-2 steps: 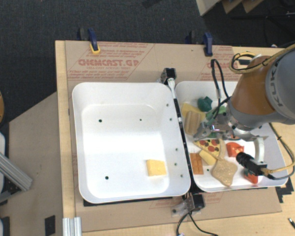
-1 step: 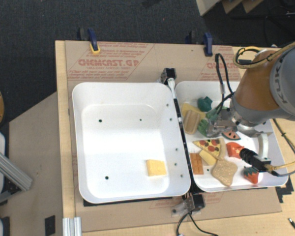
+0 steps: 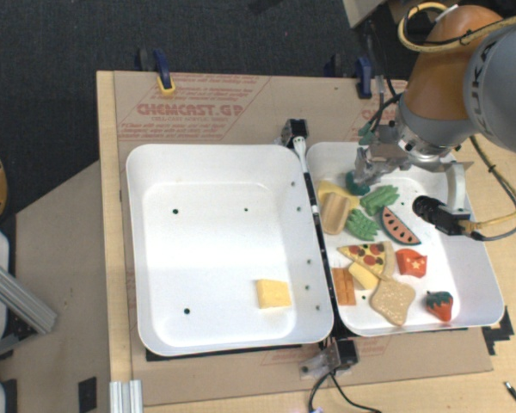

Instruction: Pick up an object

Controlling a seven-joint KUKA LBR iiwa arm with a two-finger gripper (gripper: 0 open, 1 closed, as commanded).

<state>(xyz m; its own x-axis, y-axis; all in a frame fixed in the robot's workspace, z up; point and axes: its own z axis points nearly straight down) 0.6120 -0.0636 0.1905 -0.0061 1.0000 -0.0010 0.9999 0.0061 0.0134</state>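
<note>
The arm's wrist hides the gripper (image 3: 367, 172), so I cannot tell its state above the toy foods (image 3: 370, 248) crowding the right bin (image 3: 477, 295), while faint red "CHEMCAST GP" lettering marks the surface (image 3: 189, 106).

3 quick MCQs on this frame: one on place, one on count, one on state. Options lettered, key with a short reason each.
1. Where does the yellow cheese block lie?
A. left bin, near its front right corner
B. right bin, back
C. on the cardboard outside both bins

2. How many toy foods lie in the left bin?
A. none
B. one
C. four

3. Where is the hand now?
A. over the back of the right bin
B. over the middle of the left bin
C. off the bench

Key: 1 A, the cheese block sits alone near that corner. 2 B, it is the sole item there. 3 A, the hand hangs over the right bin near the green toys.
</note>
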